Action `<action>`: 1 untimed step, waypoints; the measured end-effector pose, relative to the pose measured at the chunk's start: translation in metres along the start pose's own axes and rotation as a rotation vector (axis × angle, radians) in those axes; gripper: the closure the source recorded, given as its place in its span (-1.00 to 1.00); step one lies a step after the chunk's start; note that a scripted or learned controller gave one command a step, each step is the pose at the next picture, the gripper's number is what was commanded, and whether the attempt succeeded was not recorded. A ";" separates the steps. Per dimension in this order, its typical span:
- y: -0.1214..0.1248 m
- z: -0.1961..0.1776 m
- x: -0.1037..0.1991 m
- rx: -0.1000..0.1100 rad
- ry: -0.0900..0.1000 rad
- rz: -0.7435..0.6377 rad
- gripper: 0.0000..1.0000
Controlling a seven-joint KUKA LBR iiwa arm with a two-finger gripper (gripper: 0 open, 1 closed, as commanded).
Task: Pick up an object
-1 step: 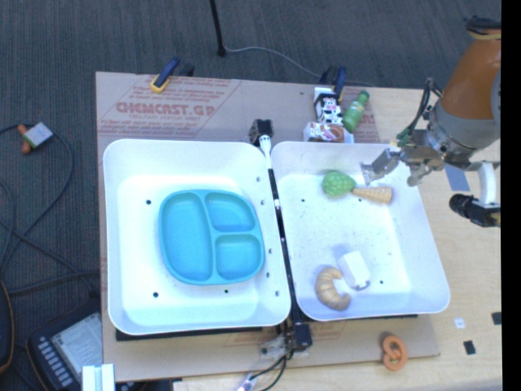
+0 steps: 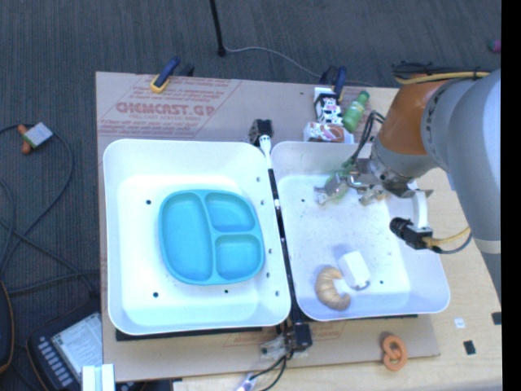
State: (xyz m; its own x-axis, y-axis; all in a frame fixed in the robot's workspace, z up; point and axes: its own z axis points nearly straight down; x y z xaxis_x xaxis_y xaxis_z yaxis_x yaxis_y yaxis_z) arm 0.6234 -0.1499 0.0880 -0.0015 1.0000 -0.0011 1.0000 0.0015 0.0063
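From above, you see a blue divided plate [image 2: 213, 236] in the left bin [image 2: 122, 243], and a croissant [image 2: 332, 287] touching a small white block [image 2: 355, 269] near the right bin's [image 2: 423, 296] front edge. Your arm [image 2: 452, 133] reaches in from the right, its gripper [image 2: 352, 184] low over the right bin's far side, well apart from both; I cannot tell its state. The croissant curves upright, its long axis running front to back.

Open white floor fills the middle of the right-hand shallow white bin [image 2: 423, 300], between the grey arm's two-finger gripper [image 2: 352, 187] near the far wall and a tan croissant-shaped toy [image 2: 330, 287] touching a small white block [image 2: 355, 269] near the front; a blue three-compartment plastic tray [image 2: 213, 236] covers most of the left white bin [image 2: 130, 218]
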 end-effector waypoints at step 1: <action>0.001 -0.010 -0.001 -0.001 -0.002 -0.001 1.00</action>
State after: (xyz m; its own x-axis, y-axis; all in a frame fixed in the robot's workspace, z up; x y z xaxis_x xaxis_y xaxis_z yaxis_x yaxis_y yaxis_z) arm 0.6239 -0.1506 0.0984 -0.0022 1.0000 -0.0029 1.0000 0.0023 0.0072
